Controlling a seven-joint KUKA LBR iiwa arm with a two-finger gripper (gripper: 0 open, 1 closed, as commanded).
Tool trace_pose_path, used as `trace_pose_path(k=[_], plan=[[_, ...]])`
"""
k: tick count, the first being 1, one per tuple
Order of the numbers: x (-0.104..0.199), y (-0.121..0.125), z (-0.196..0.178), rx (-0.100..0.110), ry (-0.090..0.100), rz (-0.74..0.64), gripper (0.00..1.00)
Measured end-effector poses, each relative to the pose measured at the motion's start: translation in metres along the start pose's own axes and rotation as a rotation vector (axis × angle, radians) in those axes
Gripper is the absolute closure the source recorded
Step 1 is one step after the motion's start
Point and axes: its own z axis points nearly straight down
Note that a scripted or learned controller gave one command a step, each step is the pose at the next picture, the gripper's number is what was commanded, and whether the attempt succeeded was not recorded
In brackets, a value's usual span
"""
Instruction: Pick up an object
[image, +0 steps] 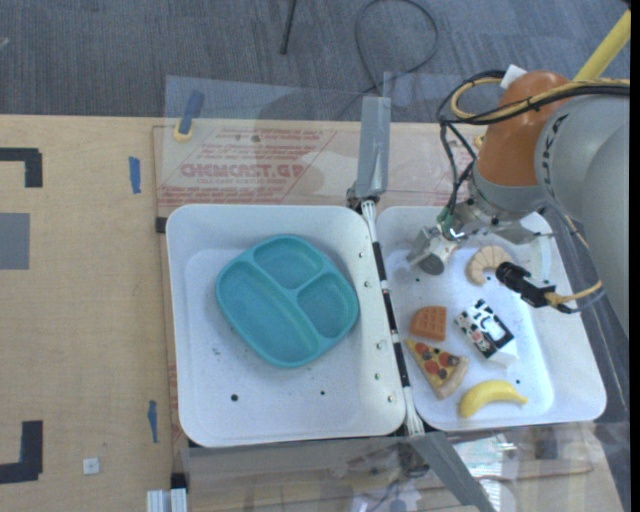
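Hovering tool (432, 250) in rt bin (570, 400)

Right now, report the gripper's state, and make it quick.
Gripper: over the upper left of the right bin, above the toy food; whether it is open or shut cannot be told, and nothing is seen held.

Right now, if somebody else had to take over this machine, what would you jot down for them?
Gripper: hanging low over the upper left part of the right white bin; nothing seen between its fingers.
In that bin: a pale croissant-shaped toy, an orange waffle-like square, a black-and-white box, a toy pizza slice and a yellow toy banana.
Left white bin: a teal divided plastic plate.
Done: nothing lifted yet.
Left: grasp one object and raise it.
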Motion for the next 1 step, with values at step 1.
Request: trace_pose_path(k=[1], plan=[[0.0505, -0.0065, -0.1040, -0.001, 0.000, 0.080, 1.00]])
